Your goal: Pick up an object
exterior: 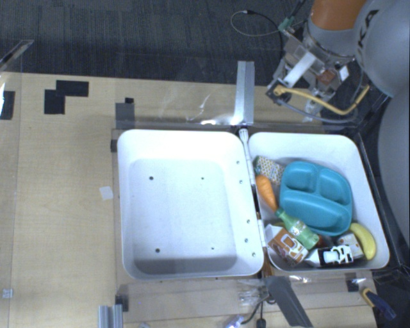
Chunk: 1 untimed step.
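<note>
The right bin holds a blue divided tray, an orange carrot, a green bottle, a yellow banana, a brown packet, a black-and-white carton and a patterned packet. My gripper hangs high over the bench behind the right bin's far edge, apart from all the objects. The orange band of the arm shows just above it. Nothing is seen held in it.
The left bin sits beside the right one, with a metal post rising behind the divider between them. Yellow and black cables trail under the wrist. Black markers lie on the bench at far left.
</note>
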{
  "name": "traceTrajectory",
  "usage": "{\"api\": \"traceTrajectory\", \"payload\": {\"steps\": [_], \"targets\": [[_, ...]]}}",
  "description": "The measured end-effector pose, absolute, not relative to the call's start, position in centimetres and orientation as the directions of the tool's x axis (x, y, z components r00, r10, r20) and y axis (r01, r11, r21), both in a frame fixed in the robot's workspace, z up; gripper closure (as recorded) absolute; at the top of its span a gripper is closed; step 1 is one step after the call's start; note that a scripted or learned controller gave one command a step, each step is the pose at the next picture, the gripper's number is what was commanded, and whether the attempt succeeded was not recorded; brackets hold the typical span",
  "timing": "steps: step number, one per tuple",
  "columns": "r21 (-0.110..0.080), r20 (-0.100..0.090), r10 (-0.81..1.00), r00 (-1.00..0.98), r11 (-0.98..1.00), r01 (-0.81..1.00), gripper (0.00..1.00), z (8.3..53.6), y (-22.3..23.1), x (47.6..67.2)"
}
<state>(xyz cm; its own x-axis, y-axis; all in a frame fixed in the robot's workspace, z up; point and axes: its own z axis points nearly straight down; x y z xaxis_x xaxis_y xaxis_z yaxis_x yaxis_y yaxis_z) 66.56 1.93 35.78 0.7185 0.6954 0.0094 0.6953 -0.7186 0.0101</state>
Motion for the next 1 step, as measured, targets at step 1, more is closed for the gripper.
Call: {"api": "traceTrajectory", "payload": {"steps": [1], "targets": [[0.000,0.001,0.734,0.679,-0.679,0.734,0.00,22.02,7.13,63.96]]}}
